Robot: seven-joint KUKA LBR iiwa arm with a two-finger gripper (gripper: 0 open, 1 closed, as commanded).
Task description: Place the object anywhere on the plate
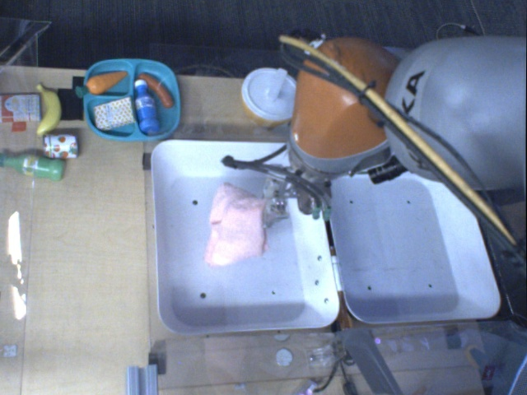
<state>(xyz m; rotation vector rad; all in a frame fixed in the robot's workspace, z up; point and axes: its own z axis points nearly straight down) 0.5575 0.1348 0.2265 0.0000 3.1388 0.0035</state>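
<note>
Your end effector (284, 202) hangs low over the left bin (177, 303), near that bin's right wall and toward its back edge, under the arm's (461, 97) orange band (338, 97). Its metal parts blur together from above, so you cannot tell whether it is spread or closed. It sits just beside the upper right corner of the pink cloth (236, 226); whether it touches the cloth, you cannot tell.

The cloth lies crumpled on the left bin's floor, roughly at its middle and a little toward the back. The right bin (420, 303) stands just beside the left one, their walls meeting along the middle.

Both bins rest on a pale wooden tabletop (74, 262). Toward its back left corner you have a blue divided plate (169, 109) holding an orange carrot-like piece (107, 81), a small blue bottle (146, 105) and other toy food. Left of the plate, near the left edge, lie a banana (49, 109), a small can (60, 146), a green bottle (33, 166) and a small carton (18, 109). A white lidded cup (265, 93) stands at the back edge, just behind the left bin. A yellow cable (387, 109) runs across the arm. Beyond the back edge the floor is dark carpet (206, 15).
</note>
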